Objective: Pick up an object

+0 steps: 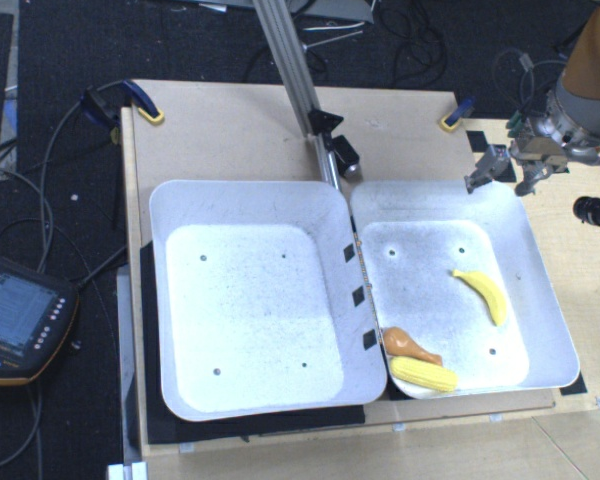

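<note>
Dark carpet with loose cables surrounds the pale wooden counter [240, 128] that carries two shallow white bins.

Candidate targets all sit in the right-hand white bin [520, 228]: a curved yellow plastic banana [483, 292] right of centre, and at the near rim a yellow corn cob [423, 374] touching an orange-brown drumstick-shaped toy [410, 345] just behind it. Left-hand white bin [170, 218] holds nothing to pick.

Pincer [505, 171] hangs over the far right corner of the right bin, well apart from all three objects, fingers spread, nothing between them. Pick not started, by my read.

Risks:
- Corn and drumstick touch and sit tight against the bin's near wall and the divider side; a finger could land on the rim or nudge both instead of closing on one.
- Banana lies clear, but its curve and slick skin may let it twist out unless gripped across the middle.

Around: slanted aluminium camera pole [292, 58] rises at the bins' seam, blue and yellow clamps [140, 103] at the counter's far corners, teach pendant [15, 313] on the floor at left. None blocks a descent to the banana.
</note>
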`<state>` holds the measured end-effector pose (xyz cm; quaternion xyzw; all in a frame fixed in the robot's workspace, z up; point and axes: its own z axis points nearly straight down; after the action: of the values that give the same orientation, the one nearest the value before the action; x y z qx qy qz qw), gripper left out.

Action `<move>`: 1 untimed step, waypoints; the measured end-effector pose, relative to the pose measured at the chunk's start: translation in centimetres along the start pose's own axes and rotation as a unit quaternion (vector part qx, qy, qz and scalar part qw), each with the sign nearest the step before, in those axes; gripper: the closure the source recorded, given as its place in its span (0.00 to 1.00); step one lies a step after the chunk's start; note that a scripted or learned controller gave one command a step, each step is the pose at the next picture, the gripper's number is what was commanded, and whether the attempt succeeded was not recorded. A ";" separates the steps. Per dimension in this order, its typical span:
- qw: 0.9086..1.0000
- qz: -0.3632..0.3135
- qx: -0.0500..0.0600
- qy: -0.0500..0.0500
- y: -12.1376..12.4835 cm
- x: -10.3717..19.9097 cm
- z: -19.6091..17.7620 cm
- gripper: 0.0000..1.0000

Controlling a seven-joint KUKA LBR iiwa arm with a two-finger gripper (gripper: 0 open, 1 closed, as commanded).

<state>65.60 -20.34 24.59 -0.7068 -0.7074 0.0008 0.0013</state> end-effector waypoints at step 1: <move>1.000 0.000 0.000 0.000 0.2 0.9 5.8 0.00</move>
<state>65.80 -19.46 18.82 -0.7069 -0.7073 0.0010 0.0017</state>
